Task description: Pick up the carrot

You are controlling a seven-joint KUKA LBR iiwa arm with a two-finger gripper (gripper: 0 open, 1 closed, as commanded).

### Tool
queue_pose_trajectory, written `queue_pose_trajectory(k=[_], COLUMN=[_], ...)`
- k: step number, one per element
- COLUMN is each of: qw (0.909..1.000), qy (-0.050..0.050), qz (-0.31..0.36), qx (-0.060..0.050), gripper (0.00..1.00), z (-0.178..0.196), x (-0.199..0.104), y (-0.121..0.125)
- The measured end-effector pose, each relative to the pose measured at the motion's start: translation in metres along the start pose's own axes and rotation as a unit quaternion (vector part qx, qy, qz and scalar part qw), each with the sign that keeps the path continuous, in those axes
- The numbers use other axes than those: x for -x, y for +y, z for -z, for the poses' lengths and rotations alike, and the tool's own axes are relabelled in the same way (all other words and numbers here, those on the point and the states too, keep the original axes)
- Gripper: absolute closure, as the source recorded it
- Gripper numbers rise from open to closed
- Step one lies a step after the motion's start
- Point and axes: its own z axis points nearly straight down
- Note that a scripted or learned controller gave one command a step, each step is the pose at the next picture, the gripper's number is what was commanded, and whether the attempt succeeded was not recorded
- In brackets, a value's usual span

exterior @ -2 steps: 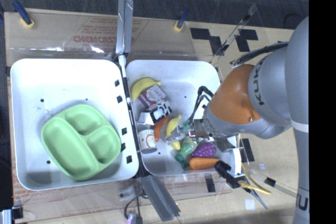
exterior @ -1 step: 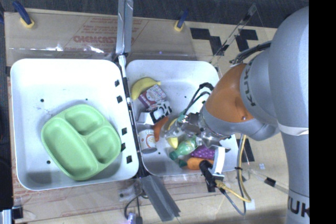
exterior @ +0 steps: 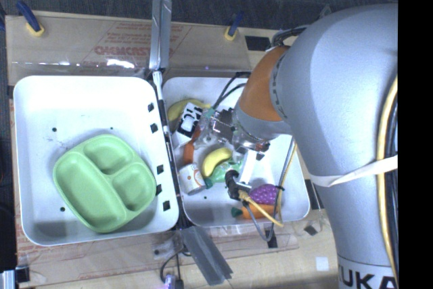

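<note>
White letters reading "UKA" showed on the grey arm (exterior: 338, 112) near the lower right corner of the view, and faded red print that could not be read ran across the brown board (exterior: 122, 44) behind the bins. The arm was smooth and rounded, with an orange band (exterior: 260, 95) above the wrist, and it reached over the right bin (exterior: 203, 216).

The left bin (exterior: 34, 118), shallow, white and round-cornered, held a pale green plastic plate (exterior: 105, 181) with three compartments, lying toward its near edge.

The right bin was crowded. A yellow banana (exterior: 216, 159) lay near its middle, with a second yellow curved piece (exterior: 177, 108) by the far left corner next to a black-and-white tag. A green item (exterior: 218, 176) sat just beside the banana. A knobbly purple bunch of grapes (exterior: 265, 194) lay toward the near right corner. The carrot (exterior: 260, 210), orange and tapered, lay along the near edge of the right bin, just under the grapes and partly hidden by them. Another orange piece (exterior: 188, 151) lay by the left wall.

The gripper (exterior: 233, 179) hung over the middle of the right bin, beside the banana; whether its jaws were parted or closed could not be told, and nothing was seen held in it.
</note>
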Motion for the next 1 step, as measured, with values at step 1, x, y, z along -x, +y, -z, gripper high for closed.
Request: queue_pose_trajectory(k=[1], qw=[0.9824], qy=[0.001], qz=[0.187], qx=[-0.001], gripper=[0.00], z=[-0.0007], x=[0.0603], y=[-0.0492])
